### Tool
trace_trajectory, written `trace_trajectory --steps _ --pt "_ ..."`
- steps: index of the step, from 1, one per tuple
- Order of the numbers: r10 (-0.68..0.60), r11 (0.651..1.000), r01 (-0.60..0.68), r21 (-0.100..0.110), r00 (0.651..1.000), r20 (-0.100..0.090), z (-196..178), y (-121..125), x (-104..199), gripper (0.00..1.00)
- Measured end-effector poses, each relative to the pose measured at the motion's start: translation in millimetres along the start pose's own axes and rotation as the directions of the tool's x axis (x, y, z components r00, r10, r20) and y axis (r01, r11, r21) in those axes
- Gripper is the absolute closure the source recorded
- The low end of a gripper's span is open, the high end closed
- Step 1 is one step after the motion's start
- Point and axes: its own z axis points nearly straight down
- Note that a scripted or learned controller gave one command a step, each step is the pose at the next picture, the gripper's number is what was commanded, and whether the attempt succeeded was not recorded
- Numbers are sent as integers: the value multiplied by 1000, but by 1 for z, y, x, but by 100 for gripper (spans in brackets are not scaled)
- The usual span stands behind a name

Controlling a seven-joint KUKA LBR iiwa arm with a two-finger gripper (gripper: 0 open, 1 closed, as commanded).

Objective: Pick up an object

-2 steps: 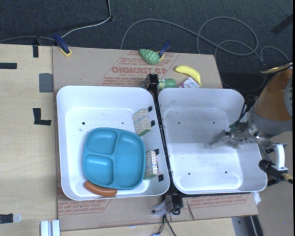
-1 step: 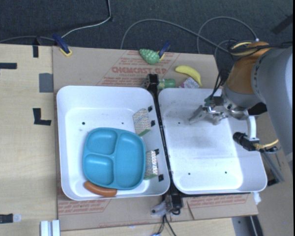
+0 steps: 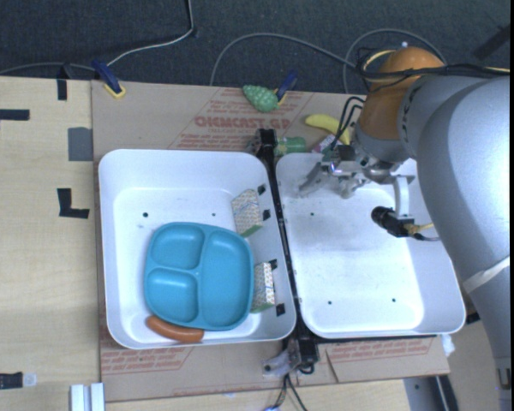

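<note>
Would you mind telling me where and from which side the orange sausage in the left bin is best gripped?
Grip the orange sausage across its middle, coming straight down. It lies flat, long axis left-right, between the blue plate and the left bin front wall, so probably close across its narrow width.

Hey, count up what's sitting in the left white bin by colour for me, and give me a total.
Blue: 1, the divided plate
Orange: 1, the toy sausage at the plate's near edge
Green and tan: 2, the sponges along the bin's right wall
Total: 4
</note>
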Motion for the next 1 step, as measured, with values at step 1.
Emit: trace_trajectory --steps 1 --pt "2 1000 -2 2 1000 2 0 -21 21 0"
